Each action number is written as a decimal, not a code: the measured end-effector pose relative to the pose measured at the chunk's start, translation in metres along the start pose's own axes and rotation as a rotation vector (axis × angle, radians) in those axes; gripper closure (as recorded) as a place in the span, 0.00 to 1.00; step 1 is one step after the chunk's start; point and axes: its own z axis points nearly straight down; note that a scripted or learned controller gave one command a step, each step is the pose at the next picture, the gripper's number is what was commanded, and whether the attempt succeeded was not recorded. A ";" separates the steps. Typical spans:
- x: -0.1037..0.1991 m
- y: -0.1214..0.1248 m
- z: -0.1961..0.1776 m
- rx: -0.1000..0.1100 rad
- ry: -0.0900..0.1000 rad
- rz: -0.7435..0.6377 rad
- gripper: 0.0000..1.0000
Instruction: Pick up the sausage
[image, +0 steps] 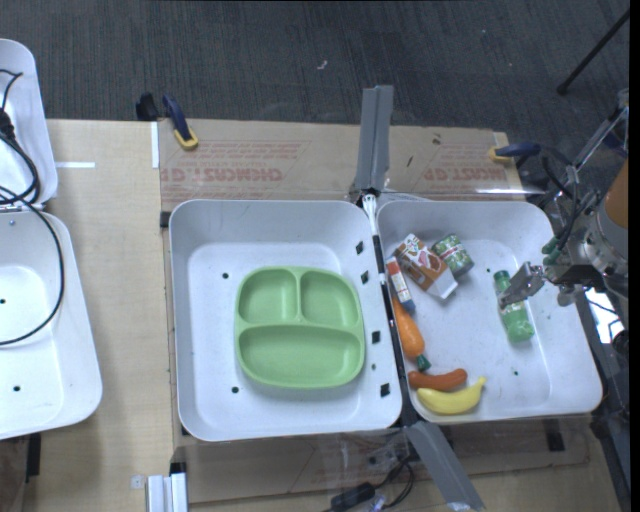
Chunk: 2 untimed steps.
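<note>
The banana (452, 398) lies at the near edge of the right bin (570, 395), and the sausage (438, 379) rests just behind it, touching it, untouched by the arm. The tool (522, 286) hovers well apart at the bin's right side, above a green bottle (516, 312); whether it is open or closed, I cannot tell. The whole pick remains: reaching, grasping, lifting.

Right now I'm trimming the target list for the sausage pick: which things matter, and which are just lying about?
Matters: sausage, gripper.

Lying about: banana, carrot, green bottle, green can, carton, green plate.
</note>
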 end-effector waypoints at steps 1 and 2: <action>-0.031 -0.002 -0.021 -0.001 0.000 0.234 0.00; 0.003 -0.018 0.129 0.002 0.001 0.152 0.00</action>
